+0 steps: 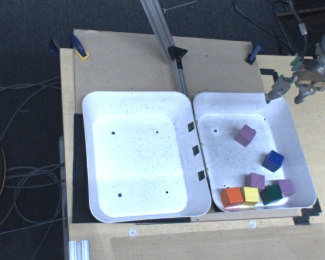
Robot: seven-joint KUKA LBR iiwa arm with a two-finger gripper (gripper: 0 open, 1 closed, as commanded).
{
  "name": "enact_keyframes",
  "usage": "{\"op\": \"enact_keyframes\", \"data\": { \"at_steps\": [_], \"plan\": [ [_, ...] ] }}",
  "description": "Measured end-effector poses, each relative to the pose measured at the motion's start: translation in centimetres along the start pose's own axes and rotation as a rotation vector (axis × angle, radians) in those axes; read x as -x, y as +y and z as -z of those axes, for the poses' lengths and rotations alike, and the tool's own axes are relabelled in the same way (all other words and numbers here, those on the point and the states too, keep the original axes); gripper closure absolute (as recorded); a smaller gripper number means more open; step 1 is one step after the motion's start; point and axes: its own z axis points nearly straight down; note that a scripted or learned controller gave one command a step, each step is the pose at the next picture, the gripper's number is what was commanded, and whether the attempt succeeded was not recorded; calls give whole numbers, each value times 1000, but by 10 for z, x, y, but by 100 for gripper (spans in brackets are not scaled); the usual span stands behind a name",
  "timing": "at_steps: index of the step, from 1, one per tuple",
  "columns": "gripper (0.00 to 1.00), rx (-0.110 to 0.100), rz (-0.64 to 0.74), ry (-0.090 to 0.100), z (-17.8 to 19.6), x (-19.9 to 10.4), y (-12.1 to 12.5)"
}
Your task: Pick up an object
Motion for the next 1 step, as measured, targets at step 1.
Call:
{"op": "enact_keyframes", "data": {
  "at_steps": [1],
  "plan": [
    [0, 0, 0, 0, 0, 0, 0]
  ]
}}
